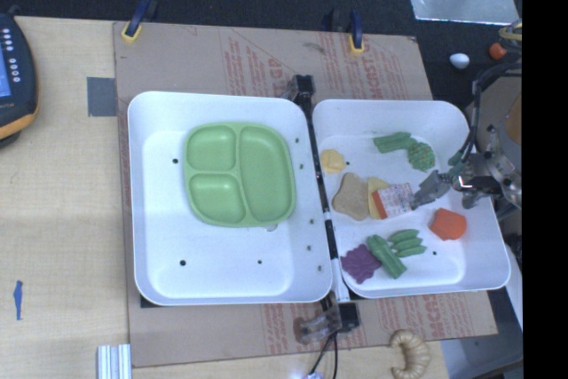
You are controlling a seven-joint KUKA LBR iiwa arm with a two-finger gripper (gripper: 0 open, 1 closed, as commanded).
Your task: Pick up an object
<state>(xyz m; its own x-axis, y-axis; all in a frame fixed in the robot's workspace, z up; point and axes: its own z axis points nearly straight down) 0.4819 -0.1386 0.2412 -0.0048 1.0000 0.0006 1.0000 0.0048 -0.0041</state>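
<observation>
Camera view, looking down on the surface [71, 209]. Two white bins side by side. Left bin [160, 262] holds a green divided plate [240, 173], three compartments, nothing on it.

Right bin [484, 266] holds the loose items: a small yellow round piece [332, 161] near the divider, a tan bread-shaped piece [352, 197], a small red-and-white packet [393, 198] touching the tan piece, a green broccoli-like piece [406, 148] toward the far wall, an orange tomato-like piece [448, 225], green pea pods [395, 248], and a purple grape-like piece [360, 263] just beside the pods.

Claw [441, 189] reaches in from the right, low over the right bin. Fingers look spread, with nothing between them; tips sit just beside the right end of the packet and near the orange piece. No grasp made.

Judgement on handling: the packet is the nearest candidate. Probably light, thin-walled, likely smooth and a bit slippery; it could skid along the bin floor if nudged from one side. Best hold is across its short width, mid-body, clear of the tan piece. The orange piece is rounder and may roll; take it across its widest part.
</observation>
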